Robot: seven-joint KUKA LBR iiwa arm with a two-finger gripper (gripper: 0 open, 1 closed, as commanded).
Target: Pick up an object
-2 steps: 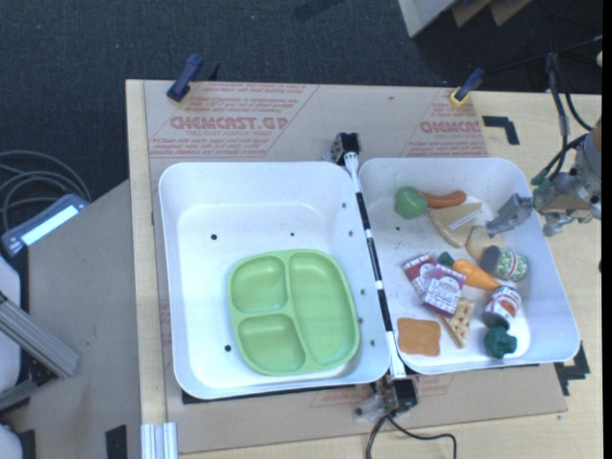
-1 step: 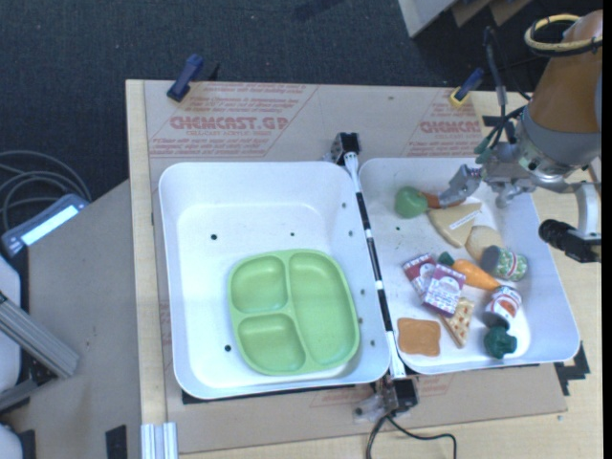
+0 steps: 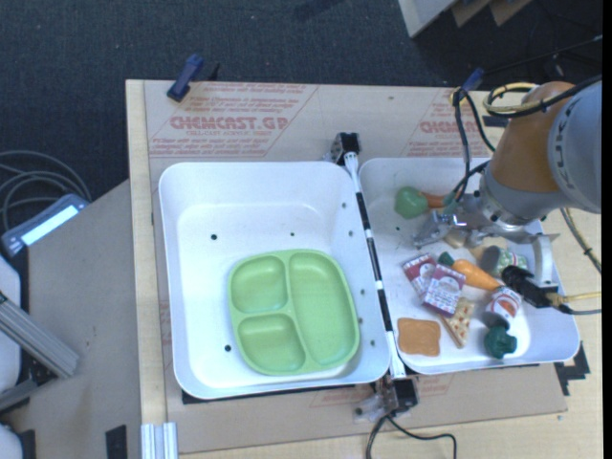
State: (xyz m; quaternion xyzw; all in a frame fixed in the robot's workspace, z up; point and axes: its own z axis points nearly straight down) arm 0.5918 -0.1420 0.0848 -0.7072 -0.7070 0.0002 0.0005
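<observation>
The right bin (image 3: 566, 338) holds several toy foods. Among them are a green pepper (image 3: 411, 201) at the back, a carrot (image 3: 475, 273), two pink-red packets (image 3: 440, 289), an orange bread slice (image 3: 418, 336), a cracker wedge (image 3: 459, 322), a dark green broccoli (image 3: 497, 342) and a small red-and-white can (image 3: 504, 302). My gripper (image 3: 442, 231) is low inside this bin, just in front of the pepper and behind the packets. Nothing can be seen held in it.
The left bin (image 3: 191, 199) holds a light green divided plate (image 3: 292, 309). A black divider rail (image 3: 368, 247) runs between the bins. The arm's grey and orange wrist (image 3: 531, 161) hangs over the right bin's far right side, with cables (image 3: 469, 132) beside it.
</observation>
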